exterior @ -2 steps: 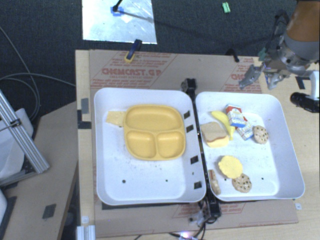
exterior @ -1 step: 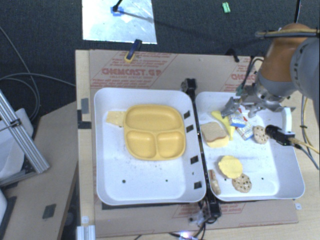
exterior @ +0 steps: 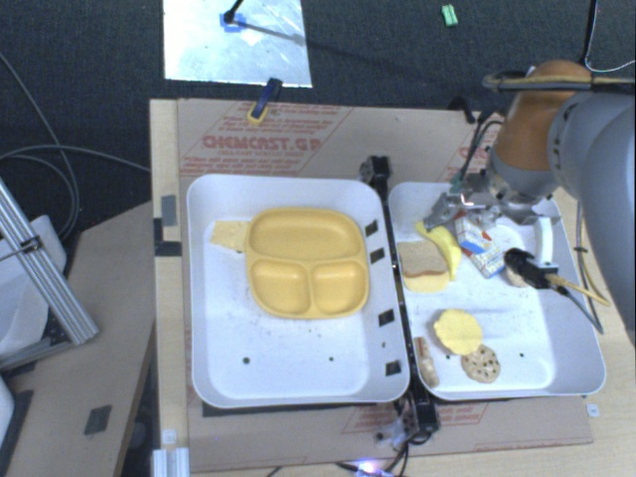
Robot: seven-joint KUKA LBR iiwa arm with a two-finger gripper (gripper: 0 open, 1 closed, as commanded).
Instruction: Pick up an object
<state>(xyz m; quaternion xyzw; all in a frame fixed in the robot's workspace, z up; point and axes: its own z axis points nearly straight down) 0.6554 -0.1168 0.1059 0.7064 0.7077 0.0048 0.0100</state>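
Gripper [exterior: 444,211] low over the right bin [exterior: 568,366], at the far end of the banana [exterior: 448,250]; open or closed, I cannot tell.
Toast slice [exterior: 421,258] touches the banana's left side, a colourful packet [exterior: 484,253] lies just right of it, and a cookie [exterior: 482,366] sits well apart.

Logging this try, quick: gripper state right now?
Gripper: cannot be told. It is low over the right bin, next to the banana.

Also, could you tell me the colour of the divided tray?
The tray is yellow, per the camera view.
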